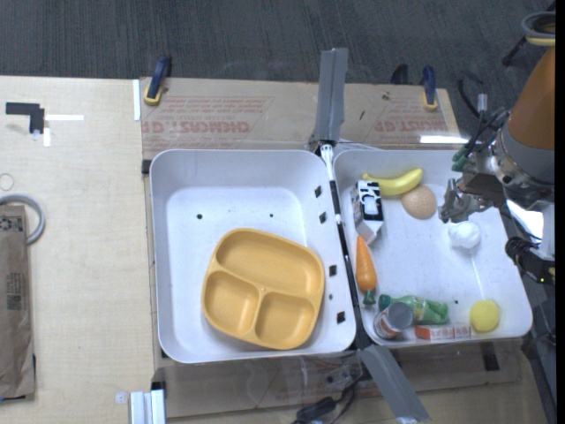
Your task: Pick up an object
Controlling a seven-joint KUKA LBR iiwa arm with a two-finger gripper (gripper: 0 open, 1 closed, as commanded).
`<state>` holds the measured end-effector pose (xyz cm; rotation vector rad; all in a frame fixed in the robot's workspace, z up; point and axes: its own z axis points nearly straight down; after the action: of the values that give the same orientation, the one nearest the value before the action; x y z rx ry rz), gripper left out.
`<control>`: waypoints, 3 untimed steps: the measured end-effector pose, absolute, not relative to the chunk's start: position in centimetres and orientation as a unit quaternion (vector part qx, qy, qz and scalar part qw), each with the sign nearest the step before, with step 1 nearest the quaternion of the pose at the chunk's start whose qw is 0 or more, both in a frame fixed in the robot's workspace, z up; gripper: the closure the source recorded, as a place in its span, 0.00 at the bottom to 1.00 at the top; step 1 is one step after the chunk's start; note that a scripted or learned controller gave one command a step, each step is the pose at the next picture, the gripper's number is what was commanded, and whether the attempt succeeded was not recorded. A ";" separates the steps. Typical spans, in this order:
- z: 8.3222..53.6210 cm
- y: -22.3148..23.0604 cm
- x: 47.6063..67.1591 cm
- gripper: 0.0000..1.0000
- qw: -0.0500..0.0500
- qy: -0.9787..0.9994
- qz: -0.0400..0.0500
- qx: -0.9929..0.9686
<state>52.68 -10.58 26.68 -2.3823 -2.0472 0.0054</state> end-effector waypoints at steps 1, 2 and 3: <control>30.2 -17.9 51.9 1.00 0.000 -0.599 0.002 -0.801; 29.2 -11.0 47.8 1.00 0.001 -0.628 0.002 -0.778; 27.5 -4.4 47.8 1.00 0.001 -0.602 0.002 -0.799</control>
<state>47.80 -4.36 27.51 -2.5075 -1.8903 0.0062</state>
